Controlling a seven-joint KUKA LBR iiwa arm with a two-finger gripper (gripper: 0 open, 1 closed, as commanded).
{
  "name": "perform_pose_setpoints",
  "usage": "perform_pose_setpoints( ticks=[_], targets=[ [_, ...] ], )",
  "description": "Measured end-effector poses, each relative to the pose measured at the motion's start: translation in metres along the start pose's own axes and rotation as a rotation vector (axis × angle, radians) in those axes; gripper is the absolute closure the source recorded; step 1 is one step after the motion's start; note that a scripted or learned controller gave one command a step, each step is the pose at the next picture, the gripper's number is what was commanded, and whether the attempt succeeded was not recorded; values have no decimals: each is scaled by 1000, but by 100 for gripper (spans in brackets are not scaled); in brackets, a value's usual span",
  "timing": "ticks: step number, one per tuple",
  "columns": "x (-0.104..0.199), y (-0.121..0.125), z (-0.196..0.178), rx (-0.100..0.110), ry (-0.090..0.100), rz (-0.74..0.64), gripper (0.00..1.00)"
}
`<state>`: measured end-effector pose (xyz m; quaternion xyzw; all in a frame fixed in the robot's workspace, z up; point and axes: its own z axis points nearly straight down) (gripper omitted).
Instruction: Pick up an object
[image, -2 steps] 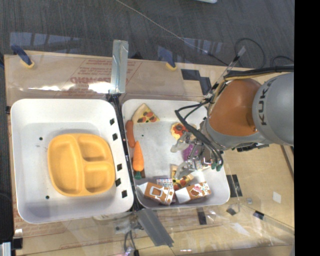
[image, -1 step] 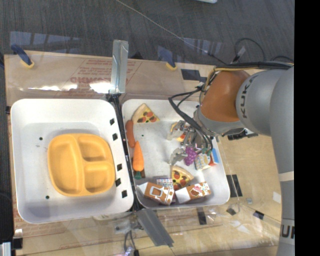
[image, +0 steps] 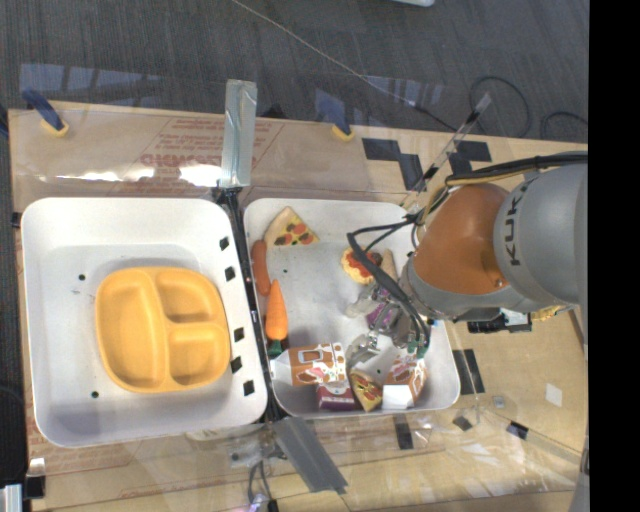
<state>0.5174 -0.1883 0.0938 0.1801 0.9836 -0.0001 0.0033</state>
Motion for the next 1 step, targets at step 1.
perform_pose_setpoints(
  ticks=[1],
  targets=[
    [-3,35,1,0,4,87,0]
  ],
)
